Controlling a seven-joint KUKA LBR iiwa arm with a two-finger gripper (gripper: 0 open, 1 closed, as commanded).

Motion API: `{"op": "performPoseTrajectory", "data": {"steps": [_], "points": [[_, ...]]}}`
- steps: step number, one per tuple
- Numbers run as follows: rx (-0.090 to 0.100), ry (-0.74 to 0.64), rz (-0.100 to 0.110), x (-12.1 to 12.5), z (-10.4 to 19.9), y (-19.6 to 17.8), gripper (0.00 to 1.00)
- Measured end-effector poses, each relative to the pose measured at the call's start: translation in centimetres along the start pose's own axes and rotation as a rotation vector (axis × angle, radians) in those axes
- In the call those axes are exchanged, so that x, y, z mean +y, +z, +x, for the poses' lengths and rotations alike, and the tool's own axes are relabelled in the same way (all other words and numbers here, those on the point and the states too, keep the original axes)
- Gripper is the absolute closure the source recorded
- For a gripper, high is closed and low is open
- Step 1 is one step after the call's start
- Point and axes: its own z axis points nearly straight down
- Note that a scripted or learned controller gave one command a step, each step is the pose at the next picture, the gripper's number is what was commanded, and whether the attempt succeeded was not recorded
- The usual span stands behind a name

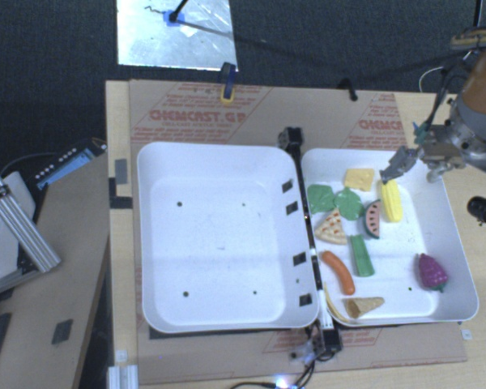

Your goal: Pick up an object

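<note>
Camera view, slanting down on the bench, gives me the two white bins side by side, and I will place everything against the right bin [449, 241], since all the pickable things lie in it; the left bin [219, 233] sits just beside it across the hinged middle strip. My arm [478, 112] reaches in over the right bin's far corner, and my gripper [398, 167] hangs above the bin's far end, its dark fingertip close over the top of the yellow corn [391, 200]. Working down in size inside that bin: the green leaf pieces [334, 200] lie toward its left wall, the pizza slice [332, 228] just nearer the camera than them, the orange sausage [338, 271] nearer still, the green stick [361, 255] beside the sausage, the watermelon slice [373, 219] touching or nearly touching the corn, the yellow cheese block [359, 179] at the far side, the purple grapes [432, 271] toward the right wall, and the tan wedge [363, 305] at the near rim. As I judge it, I am at the approach step, with nothing lifted yet; the corn looks the likeliest target, and the next move calls for a straight descent over it, keeping off the watermelon slice. My fingers appear somewhat parted, but I cannot tell their opening for sure; I see nothing between them.
</note>
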Motion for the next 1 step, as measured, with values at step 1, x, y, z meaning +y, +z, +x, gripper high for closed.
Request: {"op": "performPoseTrajectory", "data": {"steps": [1], "points": [[0.001,-0.001,-0.006,1.79,2.49,19.21,0.00]]}}
